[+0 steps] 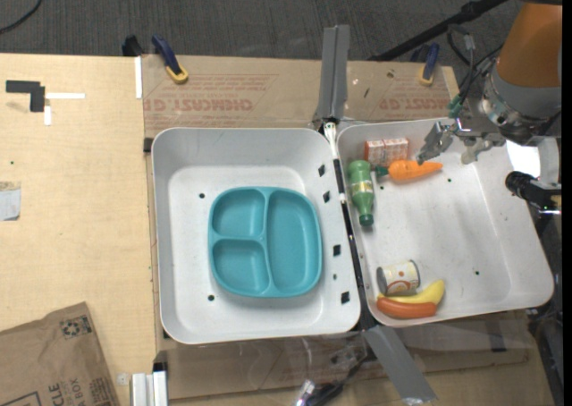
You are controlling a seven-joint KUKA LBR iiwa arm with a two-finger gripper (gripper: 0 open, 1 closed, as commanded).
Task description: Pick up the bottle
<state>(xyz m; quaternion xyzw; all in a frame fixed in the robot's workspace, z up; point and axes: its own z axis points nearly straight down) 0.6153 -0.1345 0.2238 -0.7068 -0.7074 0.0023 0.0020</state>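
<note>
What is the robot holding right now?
Nothing that can be seen. The gripper hovers over the back of the right bin, just beside the carrot. The green bottle lies untouched by the bin's left wall.

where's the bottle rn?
The green bottle lies in the right bin, against its left wall, just left of the carrot and below the small carton.

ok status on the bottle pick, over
Gripper up at the right bin's far edge, nothing seen in it. Green plastic bottle lying by the bin's left wall, untouched. Orange toy carrot and small red carton sit between them.
</note>
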